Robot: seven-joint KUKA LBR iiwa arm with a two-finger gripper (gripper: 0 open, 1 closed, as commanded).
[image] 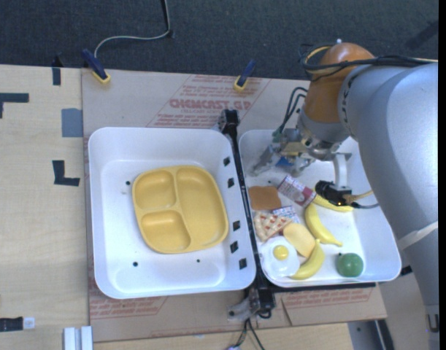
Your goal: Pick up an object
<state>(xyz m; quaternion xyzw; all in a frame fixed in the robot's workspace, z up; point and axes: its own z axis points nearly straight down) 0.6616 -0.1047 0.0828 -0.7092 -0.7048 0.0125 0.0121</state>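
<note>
**Gripper low over the far end of the right bin, toy food spread below it**

Two shallow white bins are seen side by side on a cardboard-covered bench. In the left bin (106,195) a yellow divided plate (180,208) with three compartments is laid flat near the middle.

The right bin (387,257) is loaded with toy food. A brown toast slice (264,197) is placed near the dividing wall, with a pizza slice (267,226) just below it and a fried egg (279,255) in the near corner. A pale yellow cheese wedge (300,238) is set between the pizza slice and two bananas: one banana (321,226) is angled toward the bin's centre, the other banana (310,264) is curved along the near side, touching the egg. A green lime (349,265) is found beside the second banana. A small wrapped packet (295,189) is seen next to the toast.

The grey arm is reached in from the right, its orange band visible above the wrist. The gripper (281,159) is positioned at the far end of the right bin, just above the packet and toast. Whether its fingers are parted or closed cannot be told, and nothing is visibly held.
</note>
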